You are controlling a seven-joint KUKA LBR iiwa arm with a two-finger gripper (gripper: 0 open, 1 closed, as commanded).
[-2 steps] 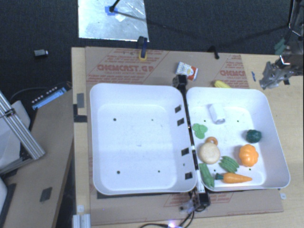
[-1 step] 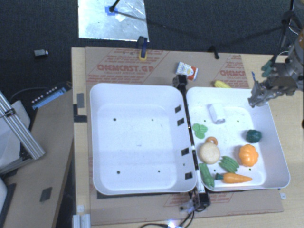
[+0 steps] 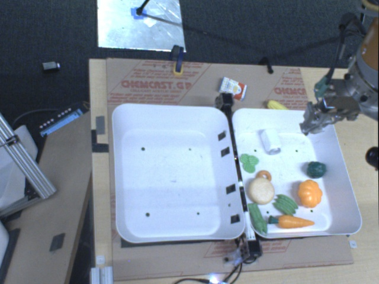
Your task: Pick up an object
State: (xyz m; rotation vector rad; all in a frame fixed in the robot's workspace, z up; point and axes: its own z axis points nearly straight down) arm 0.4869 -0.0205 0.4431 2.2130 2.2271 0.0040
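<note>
Over the right bin's far edge, gripper, finger state indiscernible, hangs just right of the white cylinder, whose long axis runs near–far.

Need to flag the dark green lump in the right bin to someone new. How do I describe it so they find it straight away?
Look in the right bin, along its right-hand side. Just above the orange pumpkin sits a dark green lump. It is the only rounded dark teal piece; the other greens are flat and leafy.
</note>
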